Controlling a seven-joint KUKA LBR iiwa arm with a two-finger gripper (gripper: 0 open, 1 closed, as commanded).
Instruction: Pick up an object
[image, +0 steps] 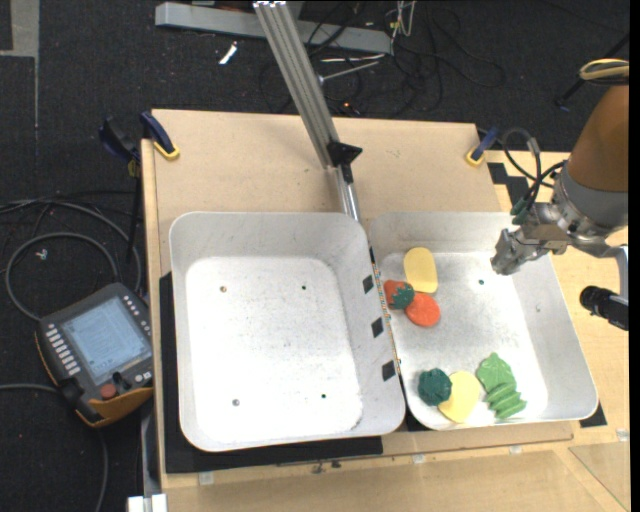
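Wooden bench (260, 165) bears two white bins (190, 235), side by side.

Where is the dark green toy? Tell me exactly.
The dark green toy lies in the right bin, near its front left corner, touching a yellow piece on its right.

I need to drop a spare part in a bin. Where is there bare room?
The left bin has bare floor wall to wall. In the right bin, the patch between the gripper and the green toy is free. Its left side and front edge are crowded.
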